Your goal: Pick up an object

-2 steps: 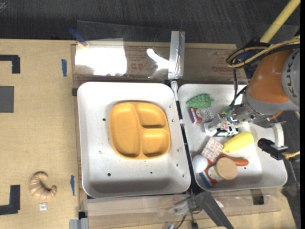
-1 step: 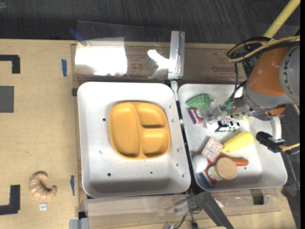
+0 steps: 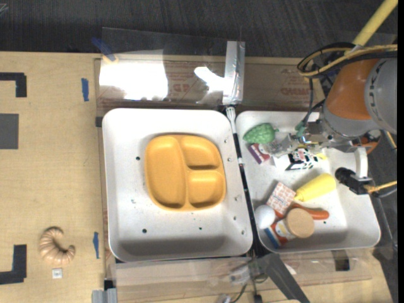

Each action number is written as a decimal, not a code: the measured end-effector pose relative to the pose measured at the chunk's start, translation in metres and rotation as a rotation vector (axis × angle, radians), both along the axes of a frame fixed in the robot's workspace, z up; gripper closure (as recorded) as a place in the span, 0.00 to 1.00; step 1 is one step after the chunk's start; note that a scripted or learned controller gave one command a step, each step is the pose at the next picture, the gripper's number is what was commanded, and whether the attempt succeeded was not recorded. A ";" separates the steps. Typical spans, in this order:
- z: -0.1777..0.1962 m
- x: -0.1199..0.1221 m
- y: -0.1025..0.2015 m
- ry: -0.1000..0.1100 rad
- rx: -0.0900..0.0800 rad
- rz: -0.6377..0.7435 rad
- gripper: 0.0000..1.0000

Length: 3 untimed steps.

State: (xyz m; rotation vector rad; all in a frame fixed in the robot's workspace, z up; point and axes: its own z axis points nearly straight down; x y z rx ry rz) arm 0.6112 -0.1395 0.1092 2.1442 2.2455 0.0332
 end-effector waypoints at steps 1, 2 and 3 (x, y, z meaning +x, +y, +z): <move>0.000 0.011 -0.017 -0.001 0.008 -0.009 0.00; -0.001 0.037 -0.054 0.011 0.013 0.035 0.00; -0.020 -0.080 -0.073 0.032 0.017 0.174 0.00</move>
